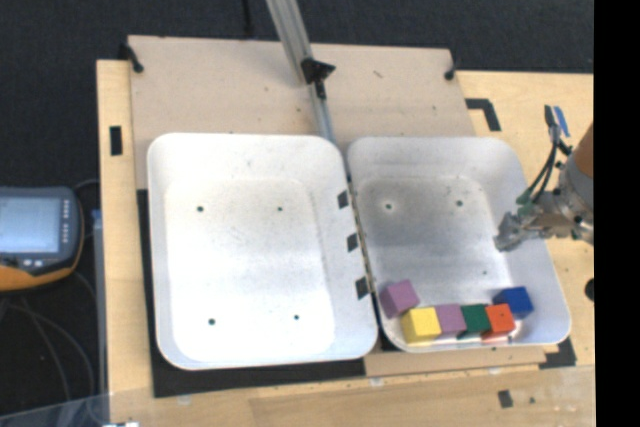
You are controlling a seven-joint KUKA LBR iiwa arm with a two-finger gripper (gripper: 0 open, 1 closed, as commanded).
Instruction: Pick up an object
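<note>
Gripper is hovering at the right bin's right edge, finger state unclear. Blocks are huddling along its front edge; crowding there risks a missed pinch.

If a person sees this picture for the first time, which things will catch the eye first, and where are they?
The eye goes first to the row of coloured blocks packed along the near edge of the right bin: purple, yellow, green, orange and blue. Next comes the gripper, which hangs over that bin's right edge, apart from the blocks. The left bin is the big white shape beside them.
</note>
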